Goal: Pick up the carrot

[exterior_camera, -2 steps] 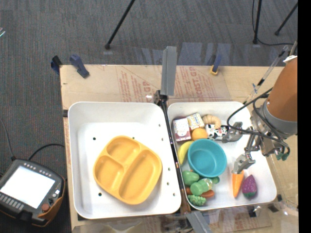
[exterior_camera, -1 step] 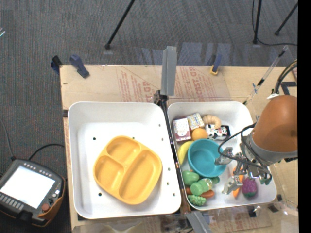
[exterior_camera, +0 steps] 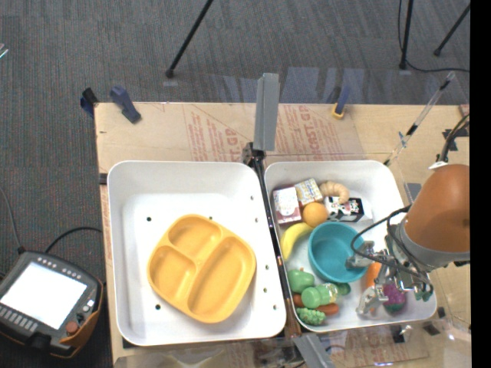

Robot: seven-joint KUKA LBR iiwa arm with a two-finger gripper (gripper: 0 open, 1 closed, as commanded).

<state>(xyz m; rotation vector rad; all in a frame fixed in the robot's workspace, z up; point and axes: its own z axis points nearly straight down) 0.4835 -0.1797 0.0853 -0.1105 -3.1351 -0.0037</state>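
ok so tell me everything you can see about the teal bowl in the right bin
The bowl is teal, round and deep, seemingly plastic, sitting upright with its opening up and nothing visible inside. It lies in the right bin, toward the middle. A banana rests against its left rim and an orange sits at its upper left. The end effector hangs just to its right, partly over the rim.
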